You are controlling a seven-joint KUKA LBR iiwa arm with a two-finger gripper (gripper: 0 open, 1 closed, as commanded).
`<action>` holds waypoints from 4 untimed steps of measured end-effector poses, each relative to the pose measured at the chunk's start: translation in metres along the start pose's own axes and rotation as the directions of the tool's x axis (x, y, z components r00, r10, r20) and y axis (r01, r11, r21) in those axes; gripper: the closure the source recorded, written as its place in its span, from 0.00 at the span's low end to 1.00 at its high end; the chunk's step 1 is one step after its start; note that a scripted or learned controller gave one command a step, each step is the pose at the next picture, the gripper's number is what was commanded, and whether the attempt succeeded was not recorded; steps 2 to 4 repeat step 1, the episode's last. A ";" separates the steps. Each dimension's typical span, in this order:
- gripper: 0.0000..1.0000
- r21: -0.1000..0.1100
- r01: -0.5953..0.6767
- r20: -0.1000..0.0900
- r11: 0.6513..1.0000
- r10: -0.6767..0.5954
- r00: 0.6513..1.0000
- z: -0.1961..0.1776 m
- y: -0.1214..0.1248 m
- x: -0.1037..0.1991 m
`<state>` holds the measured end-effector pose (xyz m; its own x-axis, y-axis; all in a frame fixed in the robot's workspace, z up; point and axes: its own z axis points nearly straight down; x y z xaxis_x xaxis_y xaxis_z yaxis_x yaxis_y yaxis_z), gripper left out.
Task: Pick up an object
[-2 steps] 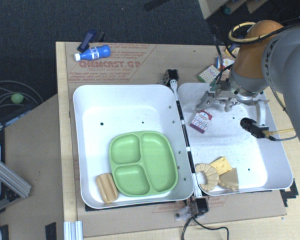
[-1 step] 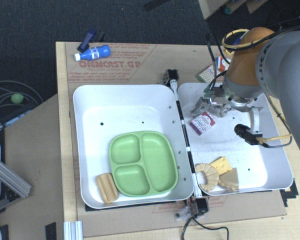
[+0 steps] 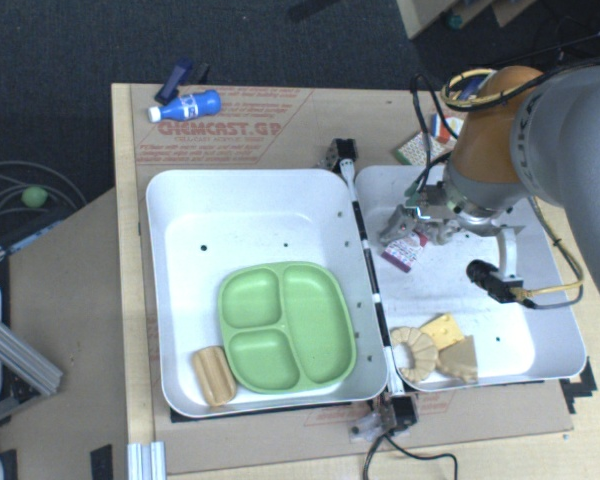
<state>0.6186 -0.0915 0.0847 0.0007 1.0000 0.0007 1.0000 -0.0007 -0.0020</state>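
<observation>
One small purple-white packet (image 3: 401,254) lay just below the tool (image 3: 417,220), in the right bin (image 3: 540,353). Tool's opening couldn't be told; nothing seen held. Packet looked light, thin, probably slippery; pinch across its edges.

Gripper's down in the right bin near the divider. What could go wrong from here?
1. The gripper sits beside a small purple-and-white packet lying flat on the right bin floor; a thin flat item may slip out of the grasp.
2. It works close to the divider between the bins, so a collision or a push against that wall seems possible.
3. The yellow wedge and tan pieces huddle in the front corner, which makes them awkward to reach.
</observation>
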 end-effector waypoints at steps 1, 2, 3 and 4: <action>1.00 -0.001 -0.001 0.000 1.000 0.001 1.000 -0.010 0.000 0.000; 1.00 -0.001 -0.001 0.000 1.000 0.001 1.000 -0.010 0.000 0.000; 1.00 -0.001 -0.001 0.000 1.000 0.001 1.000 -0.010 0.000 0.000; 1.00 -0.001 -0.001 0.000 1.000 0.001 1.000 -0.010 0.000 0.000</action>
